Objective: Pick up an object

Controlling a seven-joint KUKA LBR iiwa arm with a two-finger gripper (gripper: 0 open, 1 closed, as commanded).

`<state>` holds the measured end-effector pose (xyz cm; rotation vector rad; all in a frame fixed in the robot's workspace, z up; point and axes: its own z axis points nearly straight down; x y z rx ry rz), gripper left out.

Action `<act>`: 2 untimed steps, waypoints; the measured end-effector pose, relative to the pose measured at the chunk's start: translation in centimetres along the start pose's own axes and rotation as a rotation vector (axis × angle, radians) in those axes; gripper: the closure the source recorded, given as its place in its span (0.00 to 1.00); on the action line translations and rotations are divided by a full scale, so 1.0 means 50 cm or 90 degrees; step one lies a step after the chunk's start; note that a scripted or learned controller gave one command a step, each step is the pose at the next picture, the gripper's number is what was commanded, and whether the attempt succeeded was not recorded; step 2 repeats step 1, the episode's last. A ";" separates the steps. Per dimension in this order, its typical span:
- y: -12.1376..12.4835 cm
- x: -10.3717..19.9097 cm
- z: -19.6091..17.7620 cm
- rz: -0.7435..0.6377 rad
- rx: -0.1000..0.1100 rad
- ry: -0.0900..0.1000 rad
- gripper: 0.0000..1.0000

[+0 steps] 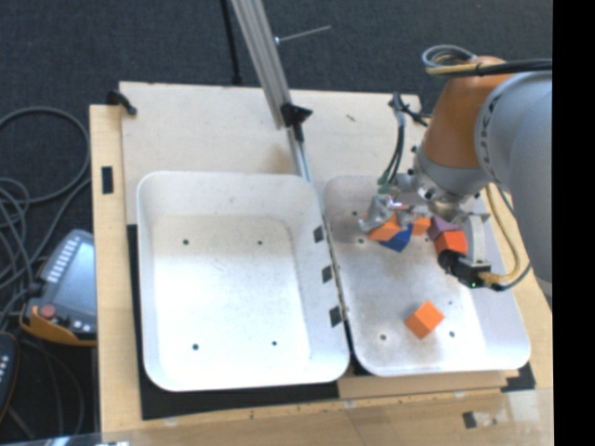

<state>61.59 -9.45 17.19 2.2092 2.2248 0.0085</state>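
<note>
My gripper (pixel 390 214) hangs low over the back part of the right bin (pixel 493 342), below the grey and orange wrist. Directly under it lie an orange piece (pixel 382 232) and a blue block (pixel 399 241), touching each other. The gripper's metal parts overlap them, and I cannot tell whether either is gripped. A red-orange block (pixel 453 242) sits just right of the gripper, with a small purple piece (pixel 437 228) beside it. An orange cube (pixel 425 320) lies alone near the front of the right bin.
The left bin (pixel 158 249) stands beside the right one, their rims meeting mid-bench. A slanted aluminium post (pixel 270 63) rises from behind the bins. Cables and a pendant (pixel 65 291) lie off the bench to the left.
</note>
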 end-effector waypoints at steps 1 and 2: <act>0.073 0.195 -0.052 -0.002 0.002 0.002 1.00; 0.073 0.195 -0.052 -0.002 0.002 0.002 1.00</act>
